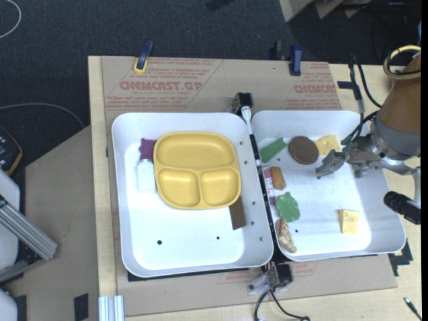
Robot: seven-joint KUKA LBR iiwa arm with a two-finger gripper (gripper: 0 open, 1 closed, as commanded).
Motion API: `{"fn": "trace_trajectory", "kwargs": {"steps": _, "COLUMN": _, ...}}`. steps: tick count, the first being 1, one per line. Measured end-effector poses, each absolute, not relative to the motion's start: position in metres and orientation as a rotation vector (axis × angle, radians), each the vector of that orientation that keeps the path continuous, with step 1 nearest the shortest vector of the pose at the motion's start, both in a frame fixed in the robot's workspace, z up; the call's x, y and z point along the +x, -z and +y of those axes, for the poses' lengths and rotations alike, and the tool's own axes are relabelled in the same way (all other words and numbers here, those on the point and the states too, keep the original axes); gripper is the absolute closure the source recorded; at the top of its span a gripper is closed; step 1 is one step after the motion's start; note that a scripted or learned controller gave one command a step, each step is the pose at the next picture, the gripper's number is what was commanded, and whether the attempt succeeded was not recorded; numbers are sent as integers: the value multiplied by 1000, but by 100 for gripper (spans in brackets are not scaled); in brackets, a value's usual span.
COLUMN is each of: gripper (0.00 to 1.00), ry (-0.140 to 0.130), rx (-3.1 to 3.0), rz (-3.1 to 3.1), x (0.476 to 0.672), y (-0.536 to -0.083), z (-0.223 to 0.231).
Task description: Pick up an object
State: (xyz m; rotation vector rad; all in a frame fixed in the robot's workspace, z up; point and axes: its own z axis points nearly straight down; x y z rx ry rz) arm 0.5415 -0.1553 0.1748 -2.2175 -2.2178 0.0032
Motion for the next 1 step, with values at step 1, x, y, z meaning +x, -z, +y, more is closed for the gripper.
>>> {"fn": "trace_trajectory", "kwargs": {"steps": 1, "gripper": 0, "ry": -6, "rx": -2215, "rz": -2216, "x": 539, "y": -112, "z": -149}}
